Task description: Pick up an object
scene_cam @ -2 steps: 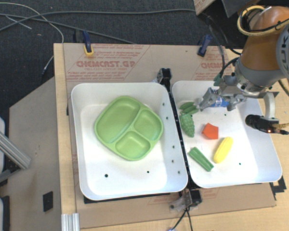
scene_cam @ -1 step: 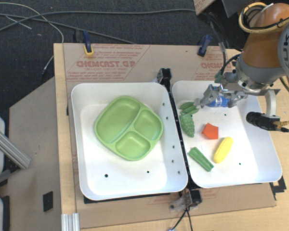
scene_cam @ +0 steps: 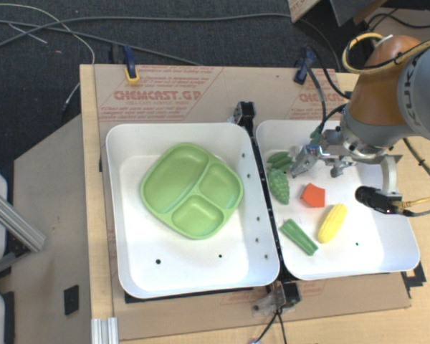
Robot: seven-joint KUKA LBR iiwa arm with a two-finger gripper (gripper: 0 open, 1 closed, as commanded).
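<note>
Claw above right bin, grip unclear

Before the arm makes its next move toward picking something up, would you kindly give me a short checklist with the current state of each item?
1. Objects available in the right bin: orange block, yellow corn, green stick, bumpy green piece. Ok.
2. Claw over the right bin: ok.
3. Claw holding anything: cannot tell.
4. Claw centred over one object: not ok; it sits near the bin's upper left, beside the leafy green items.
5. Orange block standing apart from its neighbours: ok.
6. Green tray alone in the left bin: ok.
</note>
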